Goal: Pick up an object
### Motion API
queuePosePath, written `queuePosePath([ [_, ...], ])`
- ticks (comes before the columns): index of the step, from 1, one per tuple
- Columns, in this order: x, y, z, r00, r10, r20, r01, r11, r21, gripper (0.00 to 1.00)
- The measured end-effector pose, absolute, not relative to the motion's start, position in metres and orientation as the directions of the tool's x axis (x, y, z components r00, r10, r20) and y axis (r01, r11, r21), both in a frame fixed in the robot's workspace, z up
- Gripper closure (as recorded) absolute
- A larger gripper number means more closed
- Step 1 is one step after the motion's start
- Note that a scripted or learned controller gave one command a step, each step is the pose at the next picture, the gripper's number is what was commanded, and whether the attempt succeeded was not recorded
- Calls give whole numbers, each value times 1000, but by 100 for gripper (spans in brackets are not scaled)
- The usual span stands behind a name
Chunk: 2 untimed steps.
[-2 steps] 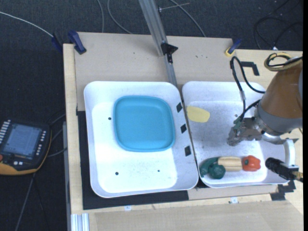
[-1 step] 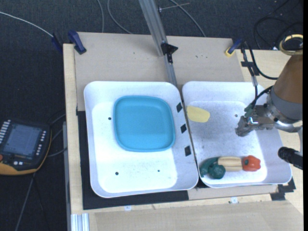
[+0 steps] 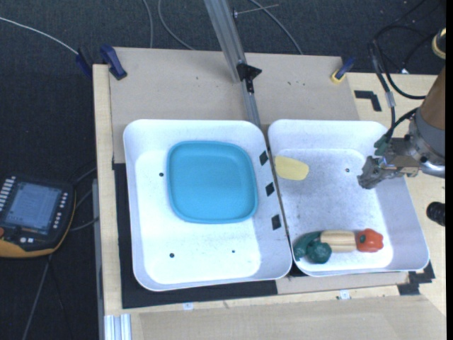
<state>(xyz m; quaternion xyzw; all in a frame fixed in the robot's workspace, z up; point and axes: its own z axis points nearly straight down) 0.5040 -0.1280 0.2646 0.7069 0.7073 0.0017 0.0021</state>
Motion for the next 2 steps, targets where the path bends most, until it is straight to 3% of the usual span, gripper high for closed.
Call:
queuePosePath([
  [2, 555, -35, 271, -5, 1000, 1, 1000, 5, 1, 100],
])
